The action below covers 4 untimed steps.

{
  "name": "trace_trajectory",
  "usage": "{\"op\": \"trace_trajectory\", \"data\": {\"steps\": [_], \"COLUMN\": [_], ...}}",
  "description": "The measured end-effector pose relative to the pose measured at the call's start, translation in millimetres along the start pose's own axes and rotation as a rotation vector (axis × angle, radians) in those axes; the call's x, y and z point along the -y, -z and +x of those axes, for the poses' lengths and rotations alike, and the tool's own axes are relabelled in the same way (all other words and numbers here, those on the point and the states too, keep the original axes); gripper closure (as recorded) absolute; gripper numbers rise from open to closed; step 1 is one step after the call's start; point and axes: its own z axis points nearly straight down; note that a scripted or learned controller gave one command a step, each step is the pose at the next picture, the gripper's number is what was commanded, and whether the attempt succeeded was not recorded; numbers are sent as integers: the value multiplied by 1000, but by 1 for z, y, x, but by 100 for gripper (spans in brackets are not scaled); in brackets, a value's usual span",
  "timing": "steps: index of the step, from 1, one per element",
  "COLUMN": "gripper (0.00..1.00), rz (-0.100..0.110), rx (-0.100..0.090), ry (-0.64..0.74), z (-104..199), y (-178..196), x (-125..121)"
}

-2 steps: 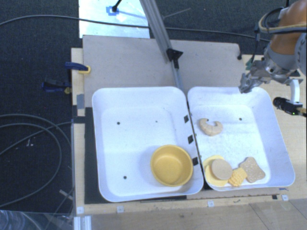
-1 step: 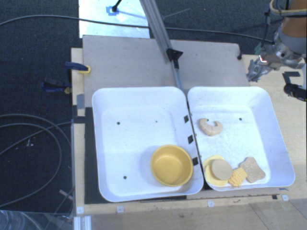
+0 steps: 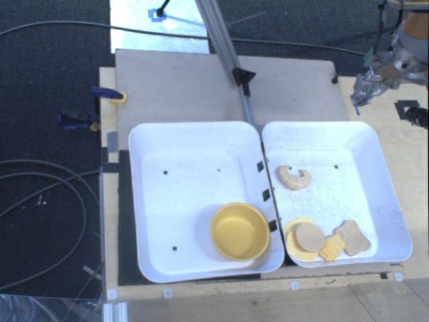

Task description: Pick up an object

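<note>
My gripper (image 3: 362, 96) hangs at the upper right, above the bench just beyond the far right corner of the right bin (image 3: 379, 154). Nothing shows between its fingers. In the right bin lie a pale croissant (image 3: 295, 177) near the middle, and at the front a tan round disc (image 3: 309, 236) on a yellow plate (image 3: 291, 237), a yellow waffle-like piece (image 3: 330, 248) and a beige toast slice (image 3: 352, 237). A yellow bowl (image 3: 239, 231) sits in the left bin (image 3: 154, 200) at its front right.
A grey metal pole (image 3: 221, 32) slants from the top down to the seam between the bins. Blue and yellow clamps (image 3: 100, 106) grip the bench's left edge. Cables lie on the dark floor at left.
</note>
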Motion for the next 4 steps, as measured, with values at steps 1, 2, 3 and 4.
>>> {"op": "trace_trajectory", "data": {"steps": [1,2,3,4], "gripper": [100,100,100,100], "rz": [6,5,6,6], "rx": [-2,-3,-3,-3], "ry": [1,3,3,3], "z": [49,102,160,214], "y": [-11,-24,-27,-23], "x": [17,17,35,47]}}
